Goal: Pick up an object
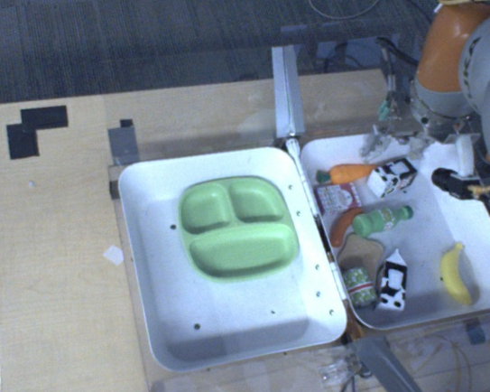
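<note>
Camera view: fingers (396, 139) spread apart, nothing between them, over the far rim of the right bin (484, 241), up-view and slightly right of the green bottle (381, 219). Not touching any item.

Positions taken from the green bottle, which lies on its side mid-bin:
- cow-patterned carton (392, 178): just up-view of the bottle, nearest item to the fingers, apart from them.
- carrot (351, 172): up-view and left, tip against the carton.
- red-and-white packet (331, 198): left and slightly up-view.
- red item (342, 222): touching the bottle's left end; kind unclear.
- brown item (361, 253): just down-view.
- small can (360, 285): down-view, left.
- second cow-patterned carton (391, 283): down-view, beside the can.
- banana (455, 276): down-view and right, well apart.
- left bin (152, 277): left of the bottle, holds a green divided tray (236, 226).

Both bins sit on the pale wooden surface (46, 266).
</note>
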Robot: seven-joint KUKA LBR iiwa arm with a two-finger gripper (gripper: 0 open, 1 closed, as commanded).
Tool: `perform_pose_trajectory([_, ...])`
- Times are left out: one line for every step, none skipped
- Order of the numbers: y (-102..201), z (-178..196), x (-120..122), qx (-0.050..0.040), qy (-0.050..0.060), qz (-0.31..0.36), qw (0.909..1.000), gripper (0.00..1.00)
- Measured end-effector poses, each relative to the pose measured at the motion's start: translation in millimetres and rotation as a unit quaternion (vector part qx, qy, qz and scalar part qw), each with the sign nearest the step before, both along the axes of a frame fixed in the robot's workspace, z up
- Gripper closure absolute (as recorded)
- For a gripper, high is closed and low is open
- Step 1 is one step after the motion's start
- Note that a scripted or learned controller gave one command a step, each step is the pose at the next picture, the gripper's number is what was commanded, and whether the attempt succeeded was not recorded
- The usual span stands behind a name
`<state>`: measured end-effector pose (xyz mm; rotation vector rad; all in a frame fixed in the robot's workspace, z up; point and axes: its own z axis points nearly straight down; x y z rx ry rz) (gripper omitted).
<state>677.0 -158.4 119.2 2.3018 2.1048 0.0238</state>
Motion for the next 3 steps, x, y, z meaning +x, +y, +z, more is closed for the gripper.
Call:
perform_pose_trajectory([-2,69,-7,0.0017,0.013,0.047,0.9988,0.00])
perform_pose_trajectory([22,-4,-8,0.0005,0.011,0.092,0.9957,0.00])
perform_pose_trajectory([42,-24,-16,-0.0079,0.010,0.150,0.9886,0.00])
